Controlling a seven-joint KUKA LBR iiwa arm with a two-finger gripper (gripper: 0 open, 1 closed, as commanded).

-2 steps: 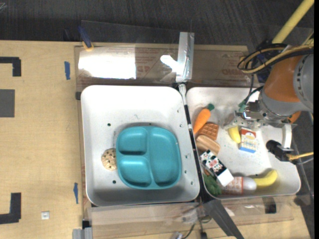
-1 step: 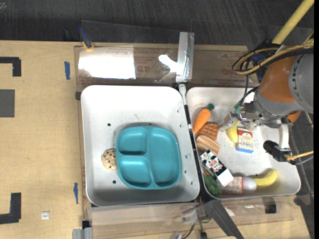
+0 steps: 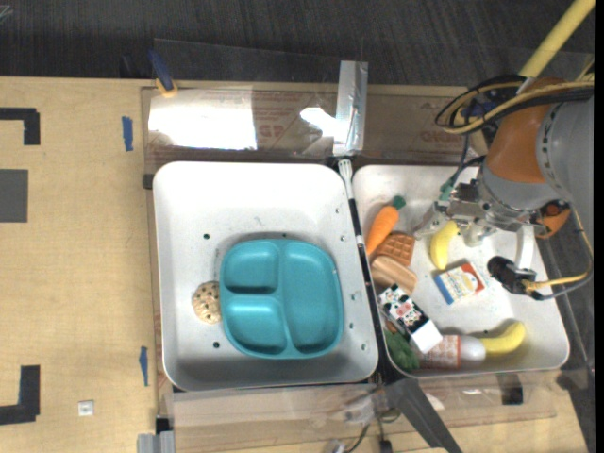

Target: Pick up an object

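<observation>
Two shallow white bins sat side by side on the bench, the left bin at the centre of the frame and the right bin toward the right edge. The grey arm with its orange band reached in from the upper right, over the back part of the right bin. A teal plastic tray with three compartments lay in the lower middle of the left bin, and a small speckled cookie-like disc rested just beside its left edge. The two-finger gripper hung above a short yellow banana in the right bin; whether it was open or closed could not be told. Left of that banana lay an orange carrot with a green top, with a brown waffle just below it. A small white carton with red and blue print lay near the bin's middle. A second yellow banana lay along the bin's lower edge.
</observation>
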